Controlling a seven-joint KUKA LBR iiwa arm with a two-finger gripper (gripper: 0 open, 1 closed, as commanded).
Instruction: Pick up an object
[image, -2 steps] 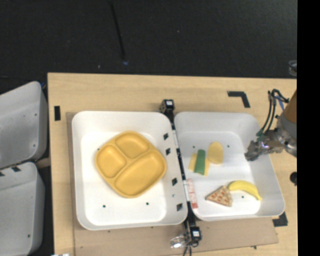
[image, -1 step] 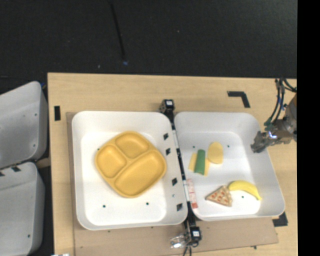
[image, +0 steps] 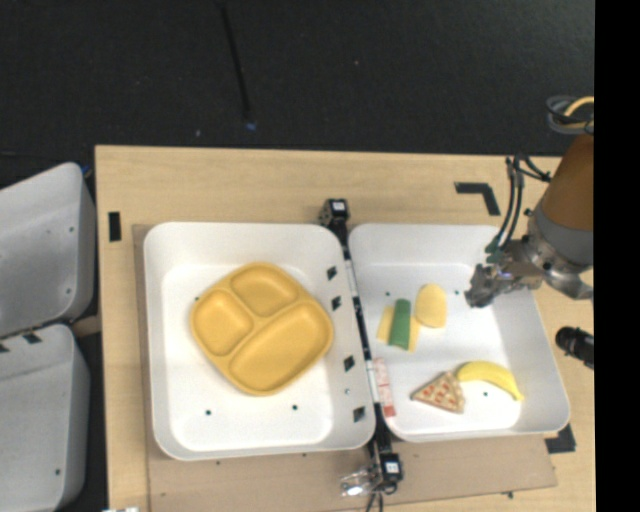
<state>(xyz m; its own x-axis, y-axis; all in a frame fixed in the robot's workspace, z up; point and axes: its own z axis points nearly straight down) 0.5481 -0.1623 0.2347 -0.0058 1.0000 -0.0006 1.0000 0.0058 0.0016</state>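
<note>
Just left of the claw (image: 483, 290) in the right bin (image: 520, 425), a pale yellow piece (image: 431, 305) lies free, green-and-yellow block (image: 398, 324) beyond; banana (image: 489, 377) and pizza slice (image: 439, 392) sit below. Its far rim is near.

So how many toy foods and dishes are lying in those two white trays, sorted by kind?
Yellow divided plate: 1
Banana: 1
Pizza slice: 1
Green and yellow block: 1
Pale yellow rounded piece: 1
Total: 5 (1 dish, 4 food pieces)
</note>
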